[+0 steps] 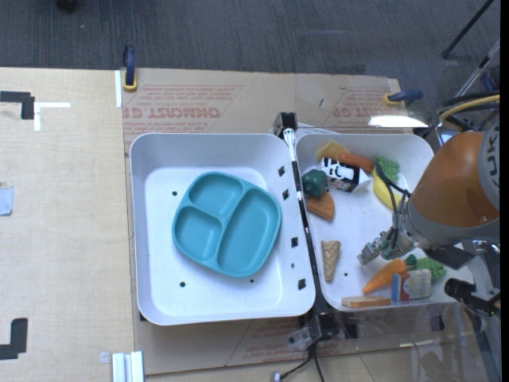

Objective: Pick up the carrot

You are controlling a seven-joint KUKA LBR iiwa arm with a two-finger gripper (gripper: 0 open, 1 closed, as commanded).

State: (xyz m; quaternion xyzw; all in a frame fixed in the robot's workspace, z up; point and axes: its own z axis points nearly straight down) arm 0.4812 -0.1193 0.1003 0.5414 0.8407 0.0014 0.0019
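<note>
Two white bins sit side by side on the counter (64,237). The left bin (151,293) holds a blue plate (227,224) with three parts. The right bin (354,245) holds toy food. The carrot (384,276) lies near the bin's front, tilted, with its green top (421,263) on the right. The end effector (380,249) hangs just above and left of the carrot. I cannot tell how wide it is, and nothing shows in its grip. A bread slice (330,259) lies to the carrot's left.
</note>
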